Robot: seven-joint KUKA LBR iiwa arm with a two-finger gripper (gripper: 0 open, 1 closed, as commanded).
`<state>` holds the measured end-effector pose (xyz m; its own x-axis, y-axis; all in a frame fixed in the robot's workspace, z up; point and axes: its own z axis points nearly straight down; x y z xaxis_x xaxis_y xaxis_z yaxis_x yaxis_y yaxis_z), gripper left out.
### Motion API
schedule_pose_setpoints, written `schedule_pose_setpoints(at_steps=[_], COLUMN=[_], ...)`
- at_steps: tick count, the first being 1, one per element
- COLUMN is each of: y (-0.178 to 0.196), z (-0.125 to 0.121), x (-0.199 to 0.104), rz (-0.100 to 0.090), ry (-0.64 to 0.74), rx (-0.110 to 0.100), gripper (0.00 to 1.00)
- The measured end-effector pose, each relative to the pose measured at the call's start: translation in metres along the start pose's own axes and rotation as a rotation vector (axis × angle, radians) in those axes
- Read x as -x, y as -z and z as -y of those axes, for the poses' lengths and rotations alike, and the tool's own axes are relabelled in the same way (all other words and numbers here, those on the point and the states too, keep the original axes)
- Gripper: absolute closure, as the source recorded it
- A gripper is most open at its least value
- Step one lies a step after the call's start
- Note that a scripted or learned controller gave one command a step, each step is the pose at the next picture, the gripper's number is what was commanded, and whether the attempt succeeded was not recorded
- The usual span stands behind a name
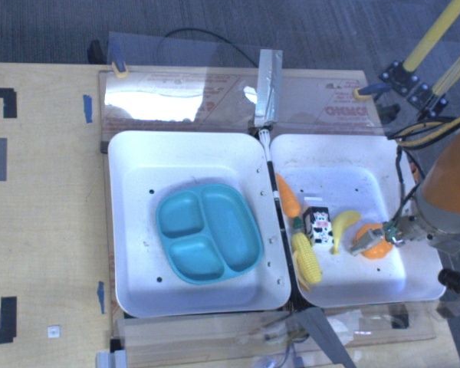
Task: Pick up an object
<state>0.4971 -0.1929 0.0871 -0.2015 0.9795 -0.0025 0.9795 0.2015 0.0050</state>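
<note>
End effector (383, 234) low in right bin (368, 290), touching orange piece (376, 249); finger spread indiscernible.

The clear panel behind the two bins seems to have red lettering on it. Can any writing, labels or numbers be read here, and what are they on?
Clear panel, right end: red print, mirrored or upside down and blurred; not readable.
Clear panel, middle: fainter red print, washed out by glare; not readable.
Small black-and-white carton in the right bin: a printed pattern, too small to read any words.
No other text can be made out.
</note>
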Motion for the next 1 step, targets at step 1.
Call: schedule_pose_setpoints(at_steps=[1], y=[0.0105], z=[-0.0009], x=[0.0009], rz=[0.003], ry=[-0.003], rx=[0.004], gripper=[1.00])
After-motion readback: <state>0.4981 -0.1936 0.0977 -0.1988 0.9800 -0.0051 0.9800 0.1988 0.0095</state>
